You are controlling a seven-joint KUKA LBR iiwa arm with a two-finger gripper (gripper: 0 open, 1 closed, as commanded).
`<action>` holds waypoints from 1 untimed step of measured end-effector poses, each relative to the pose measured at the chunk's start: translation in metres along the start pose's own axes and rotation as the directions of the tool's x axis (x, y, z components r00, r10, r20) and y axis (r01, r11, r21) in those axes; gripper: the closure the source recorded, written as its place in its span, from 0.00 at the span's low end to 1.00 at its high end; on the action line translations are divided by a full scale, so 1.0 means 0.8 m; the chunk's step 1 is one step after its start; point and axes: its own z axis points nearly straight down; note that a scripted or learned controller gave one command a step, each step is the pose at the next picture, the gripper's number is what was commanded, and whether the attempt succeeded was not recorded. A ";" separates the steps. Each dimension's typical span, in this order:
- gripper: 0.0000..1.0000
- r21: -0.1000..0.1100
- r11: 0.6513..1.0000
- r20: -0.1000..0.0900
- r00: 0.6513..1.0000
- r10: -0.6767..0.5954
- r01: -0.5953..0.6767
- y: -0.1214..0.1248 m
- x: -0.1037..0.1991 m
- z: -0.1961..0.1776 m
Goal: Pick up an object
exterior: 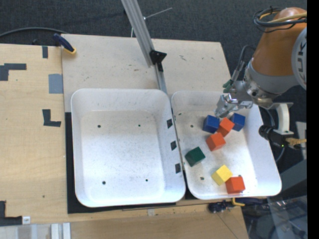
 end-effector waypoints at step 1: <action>1.00 0.001 1.000 0.000 1.000 0.001 -0.001 -0.011 0.055 0.013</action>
